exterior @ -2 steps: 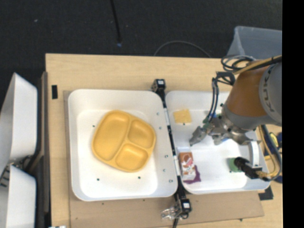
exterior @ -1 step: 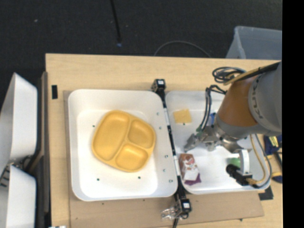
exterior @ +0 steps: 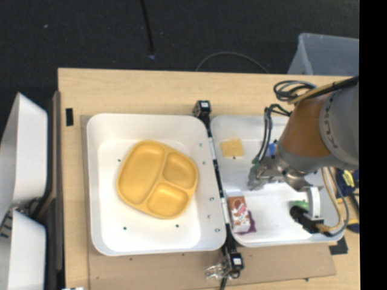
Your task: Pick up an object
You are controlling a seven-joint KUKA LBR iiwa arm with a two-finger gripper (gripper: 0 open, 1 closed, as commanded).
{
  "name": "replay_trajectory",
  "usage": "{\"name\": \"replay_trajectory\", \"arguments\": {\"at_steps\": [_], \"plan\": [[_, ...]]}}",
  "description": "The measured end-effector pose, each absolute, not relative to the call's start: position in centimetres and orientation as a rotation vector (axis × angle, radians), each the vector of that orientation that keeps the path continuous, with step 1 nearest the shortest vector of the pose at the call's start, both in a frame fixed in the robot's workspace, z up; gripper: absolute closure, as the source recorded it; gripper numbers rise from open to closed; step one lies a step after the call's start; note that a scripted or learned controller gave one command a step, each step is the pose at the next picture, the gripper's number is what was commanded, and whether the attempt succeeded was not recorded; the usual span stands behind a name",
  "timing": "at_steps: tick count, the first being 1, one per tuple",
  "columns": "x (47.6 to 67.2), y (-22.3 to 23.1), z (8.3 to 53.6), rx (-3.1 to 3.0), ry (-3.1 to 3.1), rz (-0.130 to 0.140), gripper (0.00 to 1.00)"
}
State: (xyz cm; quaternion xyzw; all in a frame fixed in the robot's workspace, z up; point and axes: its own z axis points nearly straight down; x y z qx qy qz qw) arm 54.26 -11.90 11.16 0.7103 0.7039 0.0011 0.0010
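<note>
A yellow divided plate [exterior: 158, 178] lies in the left bin [exterior: 103, 132]. In the right bin [exterior: 275, 237] a small tan square piece [exterior: 232, 148] rests near the far wall, and a red and purple packet [exterior: 240, 214] lies by the near left corner. My gripper [exterior: 261, 177] hangs over the middle of the right bin, between the tan piece and the packet, under the grey arm with its orange band [exterior: 305, 128]. Nothing shows between its fingers.
A grey tub [exterior: 323, 54] stands at the back right beyond the bench. White containers [exterior: 24, 156] sit off the left edge. Cables loop around the wrist at the right bin's far side.
</note>
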Motion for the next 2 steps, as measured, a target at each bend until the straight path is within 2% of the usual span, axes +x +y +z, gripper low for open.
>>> {"name": "replay_trajectory", "arguments": {"at_steps": [2], "plan": [[54.3,-11.5,23.3,2.213,2.221,0.006,1.00]]}}
